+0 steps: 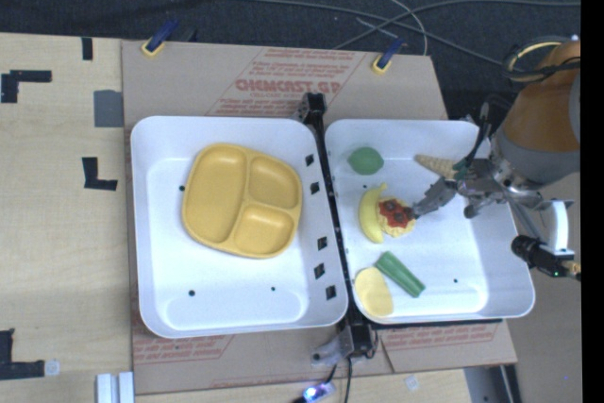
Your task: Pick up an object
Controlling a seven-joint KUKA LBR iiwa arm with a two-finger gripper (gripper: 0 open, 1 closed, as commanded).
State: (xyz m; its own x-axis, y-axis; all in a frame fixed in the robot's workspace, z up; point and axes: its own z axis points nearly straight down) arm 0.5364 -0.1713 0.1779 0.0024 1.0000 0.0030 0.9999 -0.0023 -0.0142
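Several small toys lie in the right bin [472,293]. A green round piece [365,160] sits at the back left. A tan cone [438,164] lies at the back. A yellow banana-shaped piece [372,214] with a red bit [395,213] on it is mid-left. A green stick [401,275] and a yellow oval [374,293] rest near the front. My gripper [422,205] reaches in from the right, low over the bin, its tip right beside the red bit. Nothing is visibly lifted.
The left bin [160,288] holds a yellow divided plate [242,199]. A black divider [326,203] runs between the bins. Cables cross the dark floor behind the bench. The arm's body [538,142] hangs over the right bin's far right edge.
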